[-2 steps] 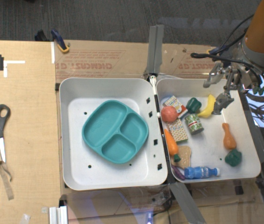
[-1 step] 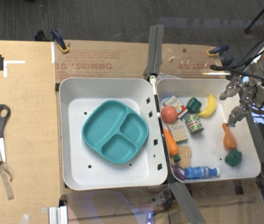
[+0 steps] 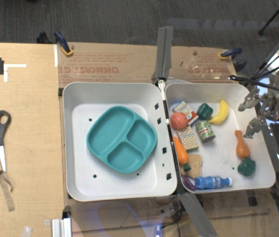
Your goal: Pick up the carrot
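A: Where does the carrot (image 3: 180, 149) lie?

B: In the right bin (image 3: 265, 174), hard against its left wall, pointing down toward a cracker (image 3: 194, 165). That wall likely crowds one side of any grasp.

A: And the gripper (image 3: 256, 113)?

B: It hangs over the bin's right edge, well apart from the carrot. Whether it is clenched or released cannot be told from this angle; nothing shows between its tips.

A: What else sits nearby?

B: A red ball (image 3: 178, 121) just above the carrot, a small can (image 3: 205, 131), a banana (image 3: 220, 112), a water bottle (image 3: 212, 182). A teal divided plate (image 3: 122, 139) rests in the left bin (image 3: 75, 132).

A: Any writing?

B: Red print on the cardboard (image 3: 105, 68) behind the bins, upside down and too blurred to read with confidence
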Robot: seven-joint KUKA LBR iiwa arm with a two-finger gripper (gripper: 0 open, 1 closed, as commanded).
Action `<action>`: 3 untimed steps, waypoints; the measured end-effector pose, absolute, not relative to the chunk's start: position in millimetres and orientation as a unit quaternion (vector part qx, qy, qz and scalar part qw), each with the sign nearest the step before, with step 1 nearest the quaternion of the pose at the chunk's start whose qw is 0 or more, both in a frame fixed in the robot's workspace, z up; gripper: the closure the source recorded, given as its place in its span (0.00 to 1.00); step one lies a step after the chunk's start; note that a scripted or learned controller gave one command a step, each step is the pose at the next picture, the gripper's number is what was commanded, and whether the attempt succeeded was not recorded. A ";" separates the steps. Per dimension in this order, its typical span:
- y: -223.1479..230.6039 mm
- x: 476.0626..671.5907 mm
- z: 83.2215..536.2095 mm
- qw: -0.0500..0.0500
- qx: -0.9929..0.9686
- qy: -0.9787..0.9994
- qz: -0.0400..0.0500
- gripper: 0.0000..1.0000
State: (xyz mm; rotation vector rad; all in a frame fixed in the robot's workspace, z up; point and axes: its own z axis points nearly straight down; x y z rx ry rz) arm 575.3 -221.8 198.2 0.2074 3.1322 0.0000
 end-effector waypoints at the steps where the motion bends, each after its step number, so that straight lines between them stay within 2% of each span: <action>1: -221.1 607.5 98.9 0.002 0.150 0.989 0.000 0.00; 2: -221.6 602.7 93.9 0.002 0.256 0.967 0.000 0.00; 3: -220.9 604.5 104.9 0.004 0.254 0.967 -0.001 1.00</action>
